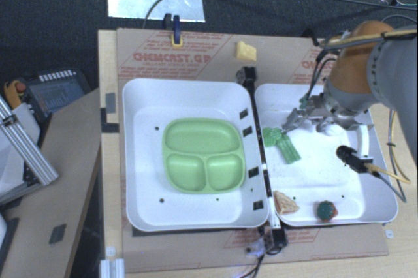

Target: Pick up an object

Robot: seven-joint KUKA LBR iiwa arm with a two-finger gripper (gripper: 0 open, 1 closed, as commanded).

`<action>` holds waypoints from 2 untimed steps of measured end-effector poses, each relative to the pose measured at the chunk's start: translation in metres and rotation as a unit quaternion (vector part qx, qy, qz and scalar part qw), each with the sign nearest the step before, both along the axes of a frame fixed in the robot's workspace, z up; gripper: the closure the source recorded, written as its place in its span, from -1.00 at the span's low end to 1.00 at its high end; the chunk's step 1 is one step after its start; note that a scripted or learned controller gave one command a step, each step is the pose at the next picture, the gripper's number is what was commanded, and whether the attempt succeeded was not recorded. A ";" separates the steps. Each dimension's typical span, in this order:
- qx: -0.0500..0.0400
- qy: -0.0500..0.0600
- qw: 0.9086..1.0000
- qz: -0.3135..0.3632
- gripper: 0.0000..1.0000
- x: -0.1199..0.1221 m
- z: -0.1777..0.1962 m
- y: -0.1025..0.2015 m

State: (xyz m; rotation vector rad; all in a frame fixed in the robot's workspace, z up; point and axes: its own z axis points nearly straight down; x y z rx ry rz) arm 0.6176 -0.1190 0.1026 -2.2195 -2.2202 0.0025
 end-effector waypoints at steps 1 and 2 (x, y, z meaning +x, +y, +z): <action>-0.001 -0.003 1.000 0.000 1.00 0.002 0.015 -0.001; -0.001 -0.004 1.000 0.001 1.00 0.007 0.059 -0.002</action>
